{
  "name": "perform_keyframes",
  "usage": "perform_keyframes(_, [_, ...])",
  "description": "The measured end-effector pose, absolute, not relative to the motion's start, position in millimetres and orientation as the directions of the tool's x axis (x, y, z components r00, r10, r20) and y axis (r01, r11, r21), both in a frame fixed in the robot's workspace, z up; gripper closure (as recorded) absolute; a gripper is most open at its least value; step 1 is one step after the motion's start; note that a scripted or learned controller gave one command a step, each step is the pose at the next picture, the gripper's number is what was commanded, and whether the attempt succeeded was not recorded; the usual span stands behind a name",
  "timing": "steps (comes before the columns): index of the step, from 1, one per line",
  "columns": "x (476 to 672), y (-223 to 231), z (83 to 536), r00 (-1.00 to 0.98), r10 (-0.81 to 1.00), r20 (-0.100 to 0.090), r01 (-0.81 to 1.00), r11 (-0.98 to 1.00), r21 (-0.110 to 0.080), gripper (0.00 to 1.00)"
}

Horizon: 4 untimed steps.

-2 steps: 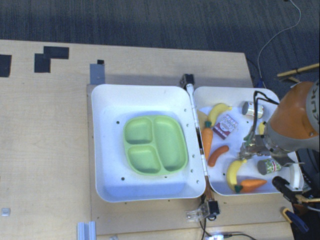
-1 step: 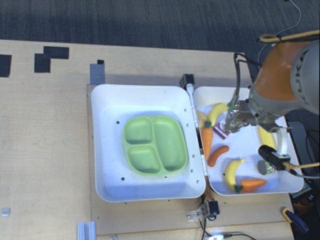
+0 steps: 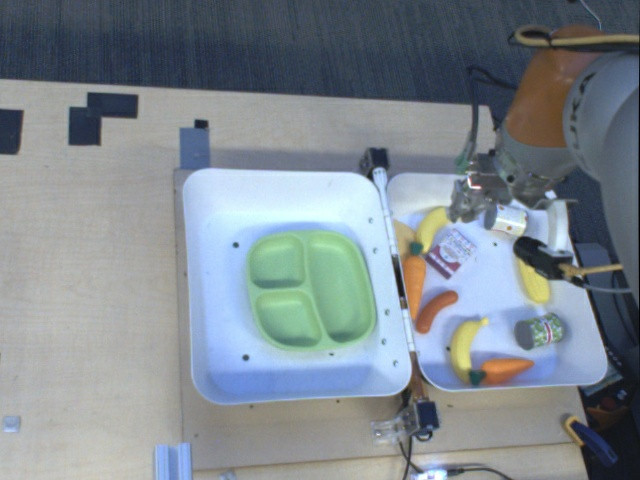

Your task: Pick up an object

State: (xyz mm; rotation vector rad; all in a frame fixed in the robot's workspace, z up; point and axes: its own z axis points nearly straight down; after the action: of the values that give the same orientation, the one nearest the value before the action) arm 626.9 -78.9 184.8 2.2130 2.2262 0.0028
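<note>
My gripper (image 3: 470,206) hangs over the back of the right bin (image 3: 580,368), just above and to the right of a yellow banana (image 3: 432,226) and a red-and-white packet (image 3: 452,251). Nothing is visibly held in it. Further forward in this bin lie an orange carrot (image 3: 413,280), a red sausage-shaped piece (image 3: 436,309), a second banana (image 3: 465,343), another carrot (image 3: 505,369), a small green-labelled can (image 3: 540,332) and a yellow piece (image 3: 536,282) near the right wall.
The left bin (image 3: 215,258) holds a green divided plate (image 3: 310,288). A ridge where the two bins meet (image 3: 392,268) runs front to back. The grey arm with its orange band (image 3: 545,98) reaches in from the upper right.
</note>
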Motion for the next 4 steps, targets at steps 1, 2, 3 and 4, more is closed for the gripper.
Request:
perform_keyframes(1, [627.0, -78.6, 185.0, -0.006, 1.000, 0.000, 1.000, 0.006, 0.003, 0.00])
perform_keyframes(2, [586.1, -106.4, 86.5, -0.004, 1.000, -0.001, 1.000, 0.004, 0.006, 0.00])
perform_keyframes(3, [588.1, -105.9, 98.5, -0.007, 1.000, -0.002, 1.000, 0.007, 0.011, 1.00])
perform_keyframes(4, [602.9, -182.0, 115.1, -0.003, 1.000, -0.002, 1.000, 0.003, 0.004, 1.00])
